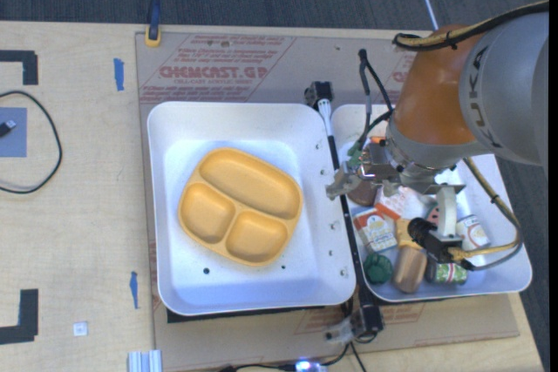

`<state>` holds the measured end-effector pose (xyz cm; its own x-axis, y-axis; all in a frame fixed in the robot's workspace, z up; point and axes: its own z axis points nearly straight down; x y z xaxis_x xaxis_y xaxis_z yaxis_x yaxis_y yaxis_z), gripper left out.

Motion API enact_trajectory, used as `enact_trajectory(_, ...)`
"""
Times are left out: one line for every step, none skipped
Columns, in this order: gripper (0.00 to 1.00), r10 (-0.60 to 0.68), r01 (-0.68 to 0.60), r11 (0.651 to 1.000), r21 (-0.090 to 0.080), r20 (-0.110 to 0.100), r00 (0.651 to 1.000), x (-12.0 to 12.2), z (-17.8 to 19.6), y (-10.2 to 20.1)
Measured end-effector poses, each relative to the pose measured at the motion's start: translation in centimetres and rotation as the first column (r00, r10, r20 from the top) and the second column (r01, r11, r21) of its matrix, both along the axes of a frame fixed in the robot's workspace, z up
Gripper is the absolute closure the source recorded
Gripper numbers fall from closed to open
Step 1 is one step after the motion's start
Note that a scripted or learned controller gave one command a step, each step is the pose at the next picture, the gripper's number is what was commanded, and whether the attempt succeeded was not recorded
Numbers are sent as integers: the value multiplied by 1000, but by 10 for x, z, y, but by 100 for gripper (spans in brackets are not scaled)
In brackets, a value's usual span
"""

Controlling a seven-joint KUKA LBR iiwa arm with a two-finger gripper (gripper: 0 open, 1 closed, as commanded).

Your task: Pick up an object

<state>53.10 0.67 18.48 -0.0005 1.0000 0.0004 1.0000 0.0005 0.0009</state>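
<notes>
Here the arm (488, 74) reached in over the right bin (514, 270), its orange band (432, 100) sitting above the wrist. The pincer (353, 179) hung low at the inner edge of that bin, close to the rim it shares with the left bin (166, 187). Whether the pincer was spread or pressed together I cannot tell, since the wrist hid most of it, and nothing could be seen pinched in it.

The objects to pick lay just right of and below the pincer, heaped in the right bin: a small printed packet (377, 231) nearest, a dark green round thing (378, 266) below that, a brown bottle (410, 267) lying beside it, a green-labelled jar (446, 273) further right, and a white container (471, 233) beyond. Several touched each other; some were partly hidden by the arm.

Left of the pincer, well apart, a yellow tray (240, 205) with three compartments lay in the left bin. Both bins stood on the desk (70, 257), and a black cable (44, 152) curled at its far left.
</notes>
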Motion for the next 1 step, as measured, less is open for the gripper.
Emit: enact_trajectory(0,0,0,1000,0,0,1000,0,0,0)
